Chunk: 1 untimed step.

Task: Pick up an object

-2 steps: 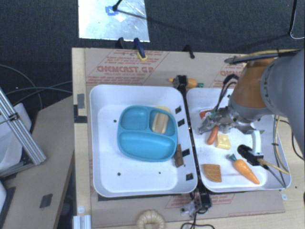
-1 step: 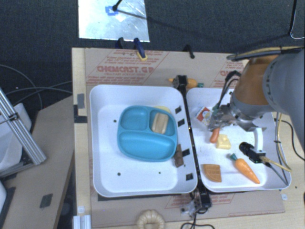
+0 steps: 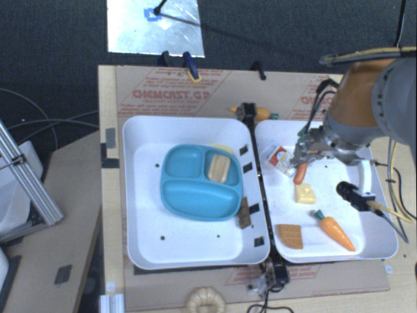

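Note:
The right bin [image 3: 374, 240] holds a small red and white packet [image 3: 279, 159], a short orange-red sausage [image 3: 300, 173], a pale yellow cube [image 3: 304, 193], a carrot [image 3: 337, 233] and a tan cracker [image 3: 290, 235]. My gripper [image 3: 305, 154] hangs low over the upper left part of this bin. It is directly above the top end of the sausage and just right of the packet. The view does not show whether it touches the sausage.
The left bin [image 3: 140, 194] holds a blue divided plate [image 3: 195, 194] with a tan bread piece [image 3: 219, 168] in its upper right compartment. A small brown item [image 3: 244, 214] lies by that bin's right wall. The bins' walls meet in a ridge between them.

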{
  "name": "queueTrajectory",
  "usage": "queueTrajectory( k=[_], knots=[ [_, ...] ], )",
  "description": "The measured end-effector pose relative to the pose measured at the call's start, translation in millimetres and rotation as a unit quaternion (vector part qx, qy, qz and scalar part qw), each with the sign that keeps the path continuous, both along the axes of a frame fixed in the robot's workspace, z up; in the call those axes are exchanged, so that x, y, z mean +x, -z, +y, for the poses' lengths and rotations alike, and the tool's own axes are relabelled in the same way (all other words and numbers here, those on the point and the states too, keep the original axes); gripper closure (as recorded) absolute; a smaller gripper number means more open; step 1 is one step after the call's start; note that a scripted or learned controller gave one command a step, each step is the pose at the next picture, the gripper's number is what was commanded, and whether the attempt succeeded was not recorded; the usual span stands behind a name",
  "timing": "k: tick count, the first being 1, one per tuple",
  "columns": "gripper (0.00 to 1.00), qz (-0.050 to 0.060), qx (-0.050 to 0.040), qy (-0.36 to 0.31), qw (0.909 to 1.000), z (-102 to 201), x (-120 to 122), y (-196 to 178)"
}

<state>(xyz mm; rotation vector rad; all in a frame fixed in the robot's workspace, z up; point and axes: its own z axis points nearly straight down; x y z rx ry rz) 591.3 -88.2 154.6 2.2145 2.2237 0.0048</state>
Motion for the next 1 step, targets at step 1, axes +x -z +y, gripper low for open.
queueTrajectory(
  k=[1],
  knots=[
    [1.0,0.0,-0.0001,0.0,1.0,-1.4,-8.9,-54.7]
  ],
)
